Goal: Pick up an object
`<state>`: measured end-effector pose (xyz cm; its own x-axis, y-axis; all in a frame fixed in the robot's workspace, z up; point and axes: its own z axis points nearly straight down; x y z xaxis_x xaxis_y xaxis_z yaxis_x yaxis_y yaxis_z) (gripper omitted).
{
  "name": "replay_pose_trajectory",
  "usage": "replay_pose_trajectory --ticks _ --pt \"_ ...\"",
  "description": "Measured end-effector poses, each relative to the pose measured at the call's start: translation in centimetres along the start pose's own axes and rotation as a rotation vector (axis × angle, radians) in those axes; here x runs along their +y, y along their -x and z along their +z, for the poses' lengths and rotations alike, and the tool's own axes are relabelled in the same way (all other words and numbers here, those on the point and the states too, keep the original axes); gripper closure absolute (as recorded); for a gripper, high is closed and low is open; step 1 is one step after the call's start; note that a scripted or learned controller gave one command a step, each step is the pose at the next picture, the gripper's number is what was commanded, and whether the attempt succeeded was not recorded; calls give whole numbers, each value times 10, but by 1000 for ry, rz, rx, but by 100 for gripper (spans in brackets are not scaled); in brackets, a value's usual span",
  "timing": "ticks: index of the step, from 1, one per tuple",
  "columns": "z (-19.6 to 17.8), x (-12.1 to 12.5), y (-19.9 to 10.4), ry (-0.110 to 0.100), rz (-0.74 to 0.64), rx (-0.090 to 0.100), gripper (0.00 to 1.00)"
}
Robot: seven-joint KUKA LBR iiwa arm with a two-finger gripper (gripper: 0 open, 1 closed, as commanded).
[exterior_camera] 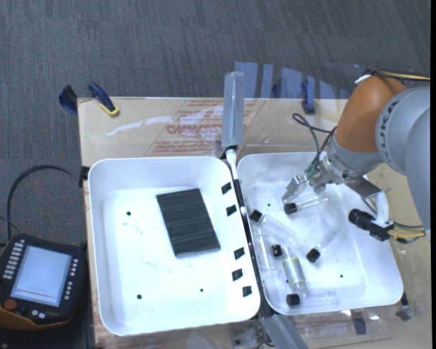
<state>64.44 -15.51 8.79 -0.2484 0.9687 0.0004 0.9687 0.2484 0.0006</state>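
Note:
In the right white bin (381, 271) lie several clear vials with black caps. One vial (307, 204) lies near the bin's back, its black cap pointing left. My gripper (296, 192) hangs just above that vial's capped end, tilted down to the left, and it looks open with nothing between its fingers. More vials lie at the bin's middle (277, 231), to the right of that (320, 247), and toward the front (295, 272). A dark grey ribbed slab (188, 222) lies flat in the left white bin (96, 195).
Black clips (237, 253) line the wall between the two bins. A black part of the arm's cabling (366, 219) hangs over the right bin's right side. A teach pendant (35, 276) sits on the floor at the left. Blue clamps (102, 100) hold the bench's back edge.

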Motion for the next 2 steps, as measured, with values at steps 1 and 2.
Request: replay_pose_trajectory --ticks 1,2 --pt "-11 1 0 2 0 0 100" --pt "-10 1 0 2 0 0 0"
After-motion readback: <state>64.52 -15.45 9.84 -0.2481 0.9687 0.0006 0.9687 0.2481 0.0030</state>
